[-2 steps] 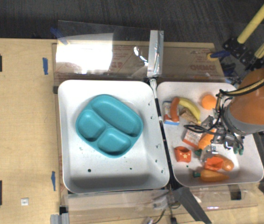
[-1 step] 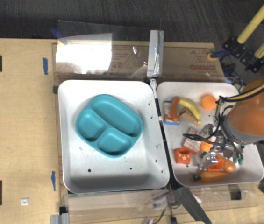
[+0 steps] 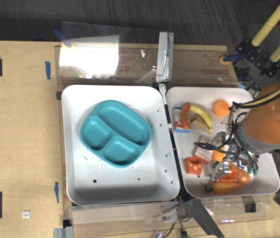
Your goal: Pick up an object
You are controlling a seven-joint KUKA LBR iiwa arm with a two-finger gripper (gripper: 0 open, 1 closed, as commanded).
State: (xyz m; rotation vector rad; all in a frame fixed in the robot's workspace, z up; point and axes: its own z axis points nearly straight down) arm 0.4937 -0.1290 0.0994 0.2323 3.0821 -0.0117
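The right bin [image 3: 268, 185] holds a heap of small toy foods. A yellow banana [image 3: 201, 115] lies near its far left, beside an orange ball [image 3: 221, 108] and a red-orange piece with a blue edge [image 3: 183, 119]. A red block [image 3: 194, 166] sits at the near left, and an orange carrot-like piece [image 3: 225, 186] lies along the near wall. My gripper [image 3: 225, 168] is low in this bin, right over a red-orange item [image 3: 241, 175] and just above the carrot-like piece. The wrist and cables hide what is under it.
The left bin [image 3: 80, 182] holds a teal divided plate [image 3: 116, 133]. A clear plastic wall and a metal post [image 3: 164, 58] stand behind the bins. The arm's orange band [image 3: 271, 123] hangs over the right bin's right side. Yellow poles [image 3: 273, 19] rise at the far right.
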